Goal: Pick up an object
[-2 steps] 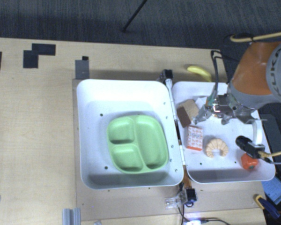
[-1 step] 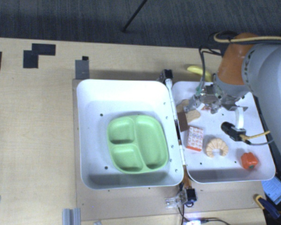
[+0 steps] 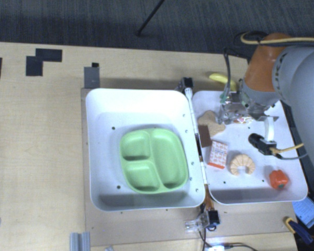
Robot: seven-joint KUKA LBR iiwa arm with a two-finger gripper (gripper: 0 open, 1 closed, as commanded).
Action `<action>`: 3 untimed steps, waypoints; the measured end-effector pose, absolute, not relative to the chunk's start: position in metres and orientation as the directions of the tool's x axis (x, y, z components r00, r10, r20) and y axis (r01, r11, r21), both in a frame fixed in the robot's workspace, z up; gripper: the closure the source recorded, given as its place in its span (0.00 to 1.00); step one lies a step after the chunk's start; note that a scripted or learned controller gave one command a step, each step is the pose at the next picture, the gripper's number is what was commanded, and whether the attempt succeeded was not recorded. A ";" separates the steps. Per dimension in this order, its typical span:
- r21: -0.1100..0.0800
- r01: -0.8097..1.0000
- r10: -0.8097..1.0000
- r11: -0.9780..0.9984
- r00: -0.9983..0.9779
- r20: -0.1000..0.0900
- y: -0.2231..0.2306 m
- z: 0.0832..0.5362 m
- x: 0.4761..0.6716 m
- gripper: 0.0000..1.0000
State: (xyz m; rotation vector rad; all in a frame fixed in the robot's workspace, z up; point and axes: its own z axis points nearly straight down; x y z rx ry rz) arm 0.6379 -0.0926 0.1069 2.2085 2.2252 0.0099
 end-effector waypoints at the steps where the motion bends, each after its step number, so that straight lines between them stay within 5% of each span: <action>1: 0.004 1.000 1.000 0.003 -0.003 -0.002 -0.164 0.104 0.670 1.00; 2: 0.004 1.000 1.000 0.005 -0.005 -0.001 -0.163 0.104 0.670 0.00; 3: 0.020 1.000 1.000 -0.001 0.001 -0.011 -0.097 0.091 0.605 0.00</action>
